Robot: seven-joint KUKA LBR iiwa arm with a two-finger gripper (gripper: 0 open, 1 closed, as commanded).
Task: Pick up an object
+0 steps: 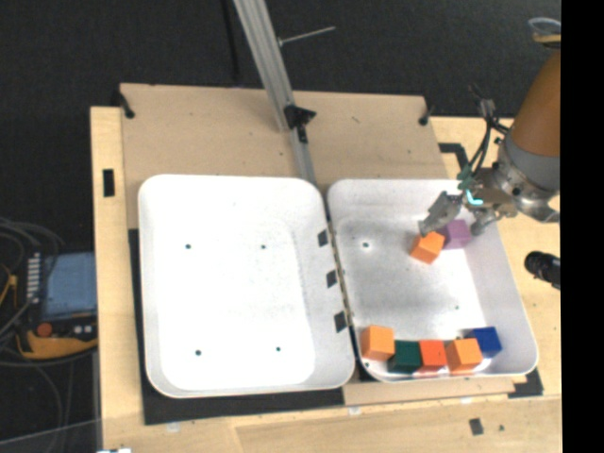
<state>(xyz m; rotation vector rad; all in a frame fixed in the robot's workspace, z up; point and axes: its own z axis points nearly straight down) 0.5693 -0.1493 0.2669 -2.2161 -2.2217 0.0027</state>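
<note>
1. Tabletop (396,111): flat pale wood-look board, matte, carrying two shallow bins side by side.
2. Left bin (160,253): white, smooth, rounded corners, a few dark specks on the floor.
3. Right bin (514,300): same white tray; holding every block.
4. Arm: grey wrist with orange band, reaching in from the right over the right bin's upper right part.
5. Tool (460,217): low over the bin; cannot tell whether released or clenched. No block visibly gripped.
6. Step: approach/pre-grasp, judging by position. Nothing lifted yet.
7. Nearest candidates: tilted orange block (427,247) just below-left of tool; purple block (457,233) touching or just beside it, partly hidden.
8. Next move likely needs: centre on one block, avoid nudging its neighbour.
9. Bottom row against the rim: orange cube (378,341), green cube (407,356), two more orange, blue cube (485,340). Small, hard-edged, matte.
</note>
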